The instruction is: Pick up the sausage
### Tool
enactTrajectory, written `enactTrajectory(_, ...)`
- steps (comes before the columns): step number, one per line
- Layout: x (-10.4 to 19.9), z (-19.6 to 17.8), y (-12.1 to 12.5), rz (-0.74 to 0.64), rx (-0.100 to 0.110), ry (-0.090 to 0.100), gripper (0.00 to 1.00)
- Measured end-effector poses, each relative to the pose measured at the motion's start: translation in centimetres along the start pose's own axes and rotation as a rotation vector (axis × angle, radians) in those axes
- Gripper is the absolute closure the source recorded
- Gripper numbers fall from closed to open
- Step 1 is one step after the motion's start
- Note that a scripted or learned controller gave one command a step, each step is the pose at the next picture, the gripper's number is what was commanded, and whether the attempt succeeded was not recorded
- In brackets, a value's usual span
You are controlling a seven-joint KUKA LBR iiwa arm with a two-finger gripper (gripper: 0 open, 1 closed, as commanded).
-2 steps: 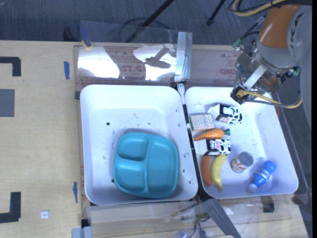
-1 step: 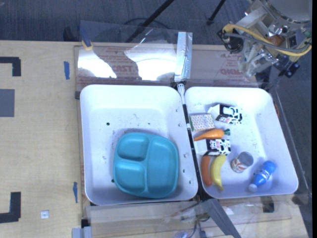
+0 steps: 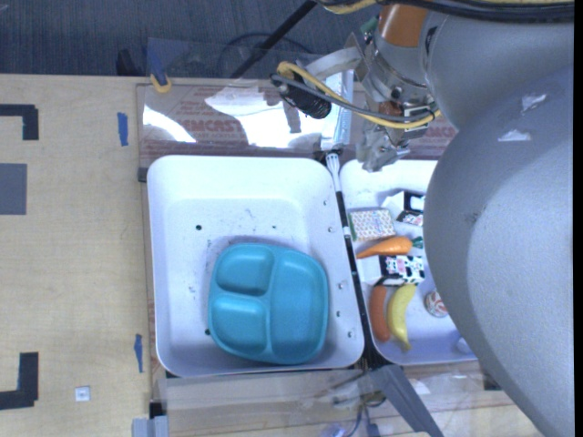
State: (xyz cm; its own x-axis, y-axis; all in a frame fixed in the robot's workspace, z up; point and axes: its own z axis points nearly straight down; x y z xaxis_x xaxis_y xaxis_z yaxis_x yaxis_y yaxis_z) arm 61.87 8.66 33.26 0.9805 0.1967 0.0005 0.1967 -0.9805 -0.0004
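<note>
Sausage (image 3: 379,313), just one, lies in the right bin (image 3: 364,195) near its front wall, pointing front to back, touching one yellow banana (image 3: 401,314). One carrot (image 3: 386,247) lies behind them. One blue tray (image 3: 270,304) sits in the left bin (image 3: 182,189). The gripper (image 3: 381,157) hangs over the right bin's back edge.

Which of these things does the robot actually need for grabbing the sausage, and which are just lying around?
Needed:
- sausage, in the right bin
- gripper, above that bin's far end

Lying about:
- banana, right beside the sausage
- carrot
- blue tray in the left bin
</note>
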Motion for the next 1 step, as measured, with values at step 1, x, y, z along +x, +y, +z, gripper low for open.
enactTrajectory(1, 5.45, 10.81, -5.39, 0.001, 0.000, -0.001, 1.00)
